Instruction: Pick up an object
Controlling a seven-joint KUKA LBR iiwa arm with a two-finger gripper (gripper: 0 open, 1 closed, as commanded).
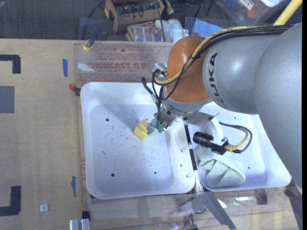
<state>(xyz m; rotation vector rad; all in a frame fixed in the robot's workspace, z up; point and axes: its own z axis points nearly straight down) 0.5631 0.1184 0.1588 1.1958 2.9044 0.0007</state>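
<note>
Yellow block [141, 130] lies just beside the hand [157, 125] (left bin [96, 176]).

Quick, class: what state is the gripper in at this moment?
Gripper: low in the left bin, right beside the yellow block; open or closed cannot be told.

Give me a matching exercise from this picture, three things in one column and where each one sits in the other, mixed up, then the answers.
Things:
1. yellow block
2. pale green cloth
3. pincer

Places:
A. in the right bin
B. just beside the yellow block, over the left bin
C. on the floor of the left bin

Pairs: 1-C, 2-A, 3-B
</note>
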